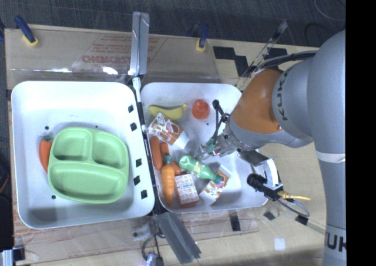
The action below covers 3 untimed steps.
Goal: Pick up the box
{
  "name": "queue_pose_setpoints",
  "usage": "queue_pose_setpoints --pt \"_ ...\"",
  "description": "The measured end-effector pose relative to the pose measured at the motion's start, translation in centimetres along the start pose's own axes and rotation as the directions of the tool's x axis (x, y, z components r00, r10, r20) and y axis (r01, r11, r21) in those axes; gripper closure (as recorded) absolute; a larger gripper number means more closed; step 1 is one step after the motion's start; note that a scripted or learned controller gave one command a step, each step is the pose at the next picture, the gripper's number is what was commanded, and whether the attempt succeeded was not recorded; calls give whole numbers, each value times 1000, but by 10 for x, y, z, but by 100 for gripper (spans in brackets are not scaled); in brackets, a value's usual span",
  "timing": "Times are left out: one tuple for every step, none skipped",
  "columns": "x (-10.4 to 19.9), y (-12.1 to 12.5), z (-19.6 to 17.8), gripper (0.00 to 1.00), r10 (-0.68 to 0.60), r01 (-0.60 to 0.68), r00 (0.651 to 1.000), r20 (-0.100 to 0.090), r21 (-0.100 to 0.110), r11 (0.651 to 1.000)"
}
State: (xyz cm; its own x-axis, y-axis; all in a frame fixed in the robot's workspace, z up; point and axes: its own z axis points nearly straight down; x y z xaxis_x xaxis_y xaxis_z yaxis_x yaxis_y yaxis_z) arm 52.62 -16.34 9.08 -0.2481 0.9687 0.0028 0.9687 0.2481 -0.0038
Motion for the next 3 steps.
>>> queue_pose_setpoints --pt "49 -25 0 100 327 -327 945 0 1 945" --pt "76 -31 0 100 562 -562 827 -1 -2 827" --pt "132 6 -100 100 721 -721 693 -1 -1 693"
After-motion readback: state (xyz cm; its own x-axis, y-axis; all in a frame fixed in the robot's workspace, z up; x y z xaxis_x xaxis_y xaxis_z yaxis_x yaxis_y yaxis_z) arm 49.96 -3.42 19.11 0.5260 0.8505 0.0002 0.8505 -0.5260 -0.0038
